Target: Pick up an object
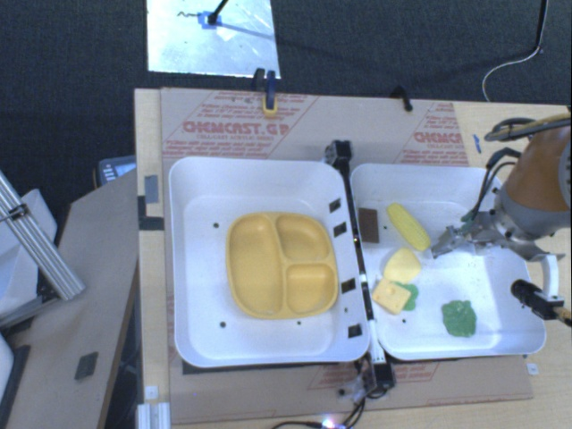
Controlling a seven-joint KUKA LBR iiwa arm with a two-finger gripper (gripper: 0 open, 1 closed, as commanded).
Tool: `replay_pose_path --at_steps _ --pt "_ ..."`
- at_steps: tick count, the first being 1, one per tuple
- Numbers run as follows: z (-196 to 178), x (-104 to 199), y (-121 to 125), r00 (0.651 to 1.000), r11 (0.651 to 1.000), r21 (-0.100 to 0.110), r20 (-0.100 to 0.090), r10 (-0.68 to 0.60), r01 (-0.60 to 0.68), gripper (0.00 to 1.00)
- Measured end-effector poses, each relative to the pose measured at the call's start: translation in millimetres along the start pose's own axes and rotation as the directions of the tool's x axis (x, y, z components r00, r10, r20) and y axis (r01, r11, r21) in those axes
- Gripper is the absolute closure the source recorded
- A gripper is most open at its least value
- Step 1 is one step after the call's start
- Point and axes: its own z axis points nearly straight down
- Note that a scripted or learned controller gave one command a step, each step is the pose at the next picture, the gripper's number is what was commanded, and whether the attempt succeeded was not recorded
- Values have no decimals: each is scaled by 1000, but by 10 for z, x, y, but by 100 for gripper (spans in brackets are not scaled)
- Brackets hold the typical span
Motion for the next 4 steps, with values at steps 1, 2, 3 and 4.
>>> replay_pose_path --at_steps 1,2,3,4 --pt "15 153 -768 1000 1000 15 -5 9 -9 0" --pt "-102 143 -717 1000 1000 5 -1 6 -6 100" --pt "-1137 28 119 1000 1000 -9 5 0 0 100" --pt "-1884 -24 712 1000 1000 -5 3 0 0 100"
